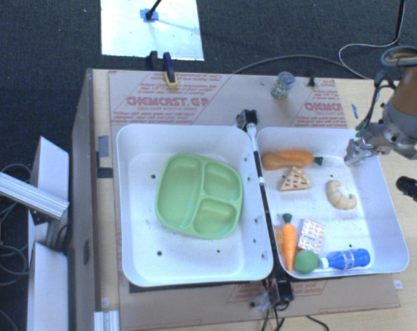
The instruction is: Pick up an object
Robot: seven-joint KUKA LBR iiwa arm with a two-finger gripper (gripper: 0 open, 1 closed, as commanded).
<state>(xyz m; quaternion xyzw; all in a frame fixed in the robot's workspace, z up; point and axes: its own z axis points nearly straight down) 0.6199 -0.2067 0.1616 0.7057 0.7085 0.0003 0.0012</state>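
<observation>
Croissant (341,195) in right bin (394,219), gripper (358,150) just above, apart

Taking the croissant (341,194) as landmark: bare white floor of the right bin (391,216) lies open above it, to its right and below it, giving the widest way in. To its left the waffle slice (294,180) sits near, with the long orange vegetable (288,159) just beyond. Below-left the carrot (288,237), patterned packet (311,235), green ball (305,261) and blue bottle (347,258) crowd together. The pincer (358,150) hangs above-right, by the bin's wall.
</observation>
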